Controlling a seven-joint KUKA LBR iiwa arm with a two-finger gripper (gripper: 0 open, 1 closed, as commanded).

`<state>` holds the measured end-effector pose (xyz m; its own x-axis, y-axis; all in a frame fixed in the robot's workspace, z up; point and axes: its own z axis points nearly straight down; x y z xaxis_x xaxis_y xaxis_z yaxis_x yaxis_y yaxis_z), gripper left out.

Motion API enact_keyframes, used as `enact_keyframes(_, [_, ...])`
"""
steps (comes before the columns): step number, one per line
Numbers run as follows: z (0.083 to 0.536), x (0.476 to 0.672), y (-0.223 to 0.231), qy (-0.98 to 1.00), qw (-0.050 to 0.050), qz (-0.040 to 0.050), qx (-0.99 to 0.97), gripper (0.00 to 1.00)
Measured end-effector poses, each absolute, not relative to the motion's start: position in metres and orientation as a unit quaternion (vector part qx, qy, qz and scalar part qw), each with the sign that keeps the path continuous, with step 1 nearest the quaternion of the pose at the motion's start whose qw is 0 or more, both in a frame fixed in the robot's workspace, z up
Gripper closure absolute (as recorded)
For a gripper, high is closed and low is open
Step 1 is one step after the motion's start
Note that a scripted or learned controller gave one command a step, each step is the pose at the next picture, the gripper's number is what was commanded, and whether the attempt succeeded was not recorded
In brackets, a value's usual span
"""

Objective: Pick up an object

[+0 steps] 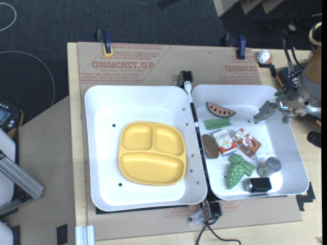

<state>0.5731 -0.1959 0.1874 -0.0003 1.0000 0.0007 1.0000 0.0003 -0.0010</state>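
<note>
The right bin [291, 152] holds several small items: a watermelon slice [220, 109], a green strip [218, 122], a brown oval [210, 146], a white and red packet [223, 140], a red-brown packet [247, 142], a green bumpy toy [237, 169], a grey can [270, 166] and a black box [259, 185]. My gripper [263, 113] hangs over the bin's upper right part, right of the watermelon slice and above the red-brown packet. It touches none of these items and I see nothing in it.
A yellow divided plate [152, 152] lies in the left bin [102, 137]. Blue clamps [106, 41] [240, 46] hold the board at the back edge. Cables and the arm's base crowd the right side.
</note>
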Motion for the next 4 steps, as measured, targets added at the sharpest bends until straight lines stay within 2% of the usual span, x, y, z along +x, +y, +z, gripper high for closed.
enact_keyframes(1, [0.087,0.566,-0.119,-0.709,-0.002,-0.0012,-0.706,0.0])
enact_keyframes(2, [0.105,0.568,-0.124,-0.707,-0.006,-0.0036,-0.707,1.0])
enact_keyframes(3, [0.189,0.532,-0.062,-0.709,-0.001,-0.0018,-0.705,1.0])
enact_keyframes(4, [0.185,0.506,0.024,-0.709,-0.001,-0.0005,-0.705,1.0])
